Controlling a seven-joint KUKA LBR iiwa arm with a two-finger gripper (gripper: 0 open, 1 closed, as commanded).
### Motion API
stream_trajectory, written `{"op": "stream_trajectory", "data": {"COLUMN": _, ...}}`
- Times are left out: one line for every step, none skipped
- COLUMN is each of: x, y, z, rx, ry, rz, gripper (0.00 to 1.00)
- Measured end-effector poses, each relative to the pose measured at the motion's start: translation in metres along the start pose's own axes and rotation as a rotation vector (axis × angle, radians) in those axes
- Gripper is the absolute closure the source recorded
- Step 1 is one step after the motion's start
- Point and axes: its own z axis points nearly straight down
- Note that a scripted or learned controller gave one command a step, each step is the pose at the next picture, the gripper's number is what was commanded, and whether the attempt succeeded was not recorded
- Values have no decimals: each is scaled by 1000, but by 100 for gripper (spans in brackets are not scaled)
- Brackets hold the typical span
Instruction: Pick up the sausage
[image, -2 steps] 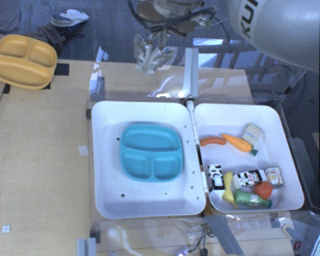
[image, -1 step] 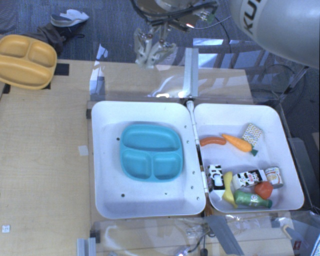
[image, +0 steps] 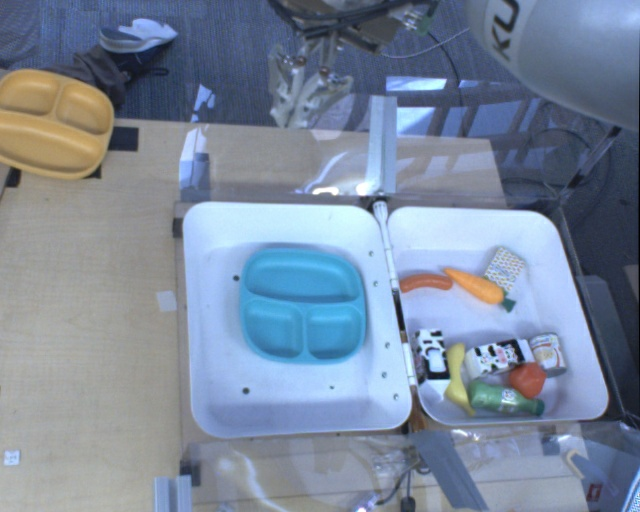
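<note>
Small red-orange sausage (image: 426, 283) lies against right white bin's (image: 560, 250) left wall, touching orange plastic carrot (image: 474, 286); risk: descending jaws strike wall or pinch carrot instead; jaw state cannot be told.

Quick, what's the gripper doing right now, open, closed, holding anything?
Gripper: raised beyond the bins' far edge, open or closed cannot be told; nothing seen between its fingers. The sausage lies in the right bin.

Sausage (image: 425, 283) beside carrot (image: 474, 286)
</note>
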Motion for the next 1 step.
{"op": "stream_trajectory", "data": {"x": 1, "y": 3, "z": 29, "rx": -19, "ry": 25, "rz": -197, "gripper": 100}}
